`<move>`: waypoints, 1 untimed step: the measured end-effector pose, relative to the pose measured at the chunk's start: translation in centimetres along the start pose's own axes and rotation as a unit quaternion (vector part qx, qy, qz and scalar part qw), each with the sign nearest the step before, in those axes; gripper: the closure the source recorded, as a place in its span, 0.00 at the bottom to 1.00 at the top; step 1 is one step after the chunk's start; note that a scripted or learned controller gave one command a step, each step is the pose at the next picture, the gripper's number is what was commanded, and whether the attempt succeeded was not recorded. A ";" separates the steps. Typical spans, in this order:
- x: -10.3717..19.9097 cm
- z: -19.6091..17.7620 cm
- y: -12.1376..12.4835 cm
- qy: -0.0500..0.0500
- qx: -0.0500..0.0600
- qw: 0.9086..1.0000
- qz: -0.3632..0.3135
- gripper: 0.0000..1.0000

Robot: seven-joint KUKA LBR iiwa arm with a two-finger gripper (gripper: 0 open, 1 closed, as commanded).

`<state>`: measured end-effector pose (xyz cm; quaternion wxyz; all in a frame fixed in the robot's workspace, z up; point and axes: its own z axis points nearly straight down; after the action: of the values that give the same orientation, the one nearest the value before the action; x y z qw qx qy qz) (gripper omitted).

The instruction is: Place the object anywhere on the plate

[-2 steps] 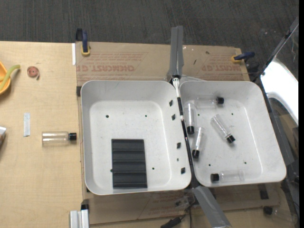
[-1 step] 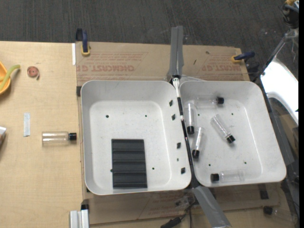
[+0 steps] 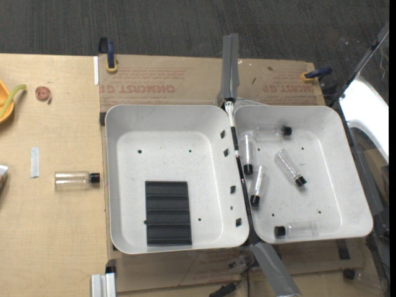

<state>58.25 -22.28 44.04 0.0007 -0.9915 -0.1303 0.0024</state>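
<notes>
At the far left edge of the pale wooden bench [image 3: 49, 228] lies an orange-yellow curved item [image 3: 5, 104], cut off by the frame. Beside it are a small reddish-brown disc [image 3: 42, 93] and, lower down, a short white strip [image 3: 34, 163]. A clear bottle [image 3: 75, 179] with a black cap lies on its side just left of the bins, cap pointing toward them.

A sheet of brown cardboard [image 3: 148, 82] lies under both bins, held at its far corners by blue clamps [image 3: 108, 54]. It carries red-brown block lettering that is printed upside down from this angle and cannot be read with certainty.

The left bin [image 3: 109, 166] is shallow, white and smooth, with rounded corners and a few small dark holes in its floor. It holds one thing: the plate [image 3: 167, 213], a dark rectangular slab with ribs across it, lying flat near the front wall.

A grey metal bar [image 3: 229, 67] runs along the seam where the bins touch.

The right bin [image 3: 348, 166] has the same shape and holds five vials, all lying on their sides. They are clear cylinders with black caps, apart from one another. One vial [image 3: 266, 130] lies near the back wall, two [image 3: 246, 154] [image 3: 256, 185] along the left wall, one [image 3: 289, 167] aslant in the middle, and one [image 3: 296, 230] by the front wall. None of them is on the plate.
</notes>
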 end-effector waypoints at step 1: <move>5.8 0.1 -3.5 0.000 0.000 1.000 0.021 0.00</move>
<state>62.91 -17.43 43.93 0.0002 -0.9940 -0.1091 0.0023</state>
